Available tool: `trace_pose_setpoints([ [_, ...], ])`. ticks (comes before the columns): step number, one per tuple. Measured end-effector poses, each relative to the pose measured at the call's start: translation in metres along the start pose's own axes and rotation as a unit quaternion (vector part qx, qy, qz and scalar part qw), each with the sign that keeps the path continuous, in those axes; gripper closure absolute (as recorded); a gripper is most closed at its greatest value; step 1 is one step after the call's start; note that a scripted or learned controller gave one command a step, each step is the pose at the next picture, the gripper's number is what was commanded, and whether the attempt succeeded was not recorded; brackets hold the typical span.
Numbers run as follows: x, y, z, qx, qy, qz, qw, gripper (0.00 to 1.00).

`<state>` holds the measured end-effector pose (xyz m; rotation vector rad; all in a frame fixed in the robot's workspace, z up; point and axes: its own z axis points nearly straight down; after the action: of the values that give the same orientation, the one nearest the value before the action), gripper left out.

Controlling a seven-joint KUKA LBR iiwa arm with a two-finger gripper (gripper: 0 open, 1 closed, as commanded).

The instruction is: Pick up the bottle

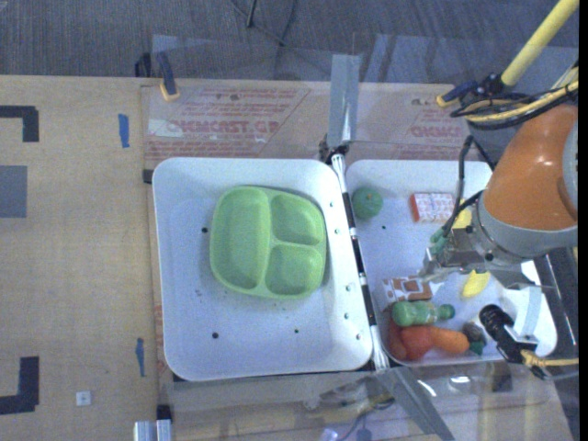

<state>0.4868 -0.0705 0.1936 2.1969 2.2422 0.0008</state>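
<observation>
The bottle (415,314) is green and lies on its side near the front of the right bin (397,232), its cap pointing right. My gripper (441,259) hangs over the middle of that bin, a little behind and to the right of the bottle and apart from it. Nothing shows between the gripper and the bottle except a small white and orange carton (408,288), which sits just behind the bottle.
Around the bottle lie a red fruit (411,341), an orange carrot (450,340), a yellow piece (475,284), a green ball (367,201) and an orange box (430,207). The left bin (179,274) holds a green divided plate (268,241).
</observation>
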Motion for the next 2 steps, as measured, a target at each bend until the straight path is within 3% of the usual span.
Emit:
trace_pose_setpoints([
  [1, -0.068, 0.052, -0.144, 0.001, 0.000, 0.046, 0.9989, 1.00],
  [2, -0.099, 0.121, -0.221, 0.000, 0.000, 0.055, 0.9985, 1.00],
])
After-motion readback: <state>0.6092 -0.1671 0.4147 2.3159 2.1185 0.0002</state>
